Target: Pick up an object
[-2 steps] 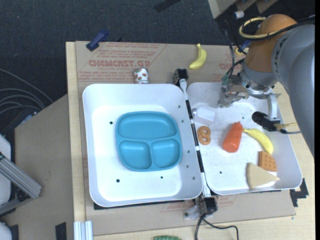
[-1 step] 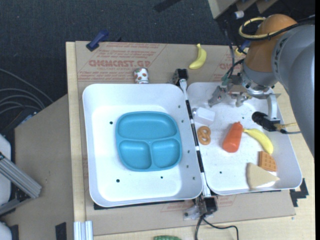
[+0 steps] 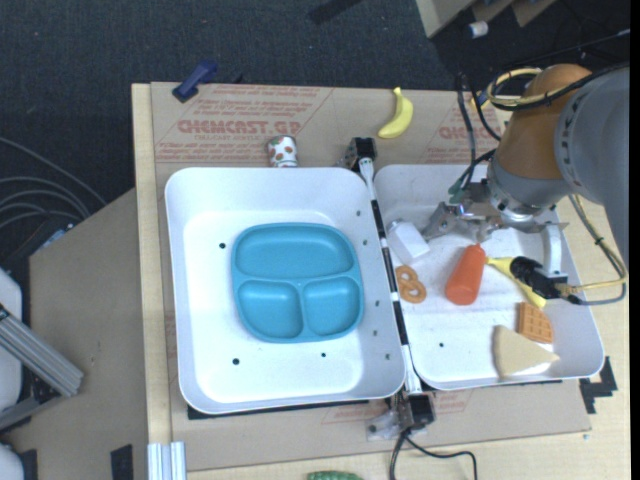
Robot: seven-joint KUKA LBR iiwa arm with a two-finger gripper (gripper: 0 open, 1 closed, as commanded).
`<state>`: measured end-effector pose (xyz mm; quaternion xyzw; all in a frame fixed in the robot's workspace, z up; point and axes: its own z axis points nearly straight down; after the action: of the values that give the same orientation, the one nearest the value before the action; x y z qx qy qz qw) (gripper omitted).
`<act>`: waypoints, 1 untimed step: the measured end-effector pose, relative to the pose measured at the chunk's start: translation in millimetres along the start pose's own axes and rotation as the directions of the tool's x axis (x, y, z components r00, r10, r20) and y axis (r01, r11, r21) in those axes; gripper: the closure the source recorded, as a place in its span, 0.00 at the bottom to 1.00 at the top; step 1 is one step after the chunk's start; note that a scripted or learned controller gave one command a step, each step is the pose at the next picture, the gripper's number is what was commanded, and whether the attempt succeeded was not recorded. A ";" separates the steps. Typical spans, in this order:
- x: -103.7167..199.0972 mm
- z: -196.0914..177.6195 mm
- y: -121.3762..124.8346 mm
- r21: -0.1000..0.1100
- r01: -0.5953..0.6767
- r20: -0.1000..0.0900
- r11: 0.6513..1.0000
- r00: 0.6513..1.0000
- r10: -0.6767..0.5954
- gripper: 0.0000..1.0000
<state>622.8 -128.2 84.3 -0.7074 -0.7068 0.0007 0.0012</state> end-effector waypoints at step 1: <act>12.1 -0.8 44.0 -0.004 0.002 0.000 1.000 1.000 -0.002 0.00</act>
<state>666.9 -116.2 84.9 -0.7068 -0.7074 -0.0004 -0.0002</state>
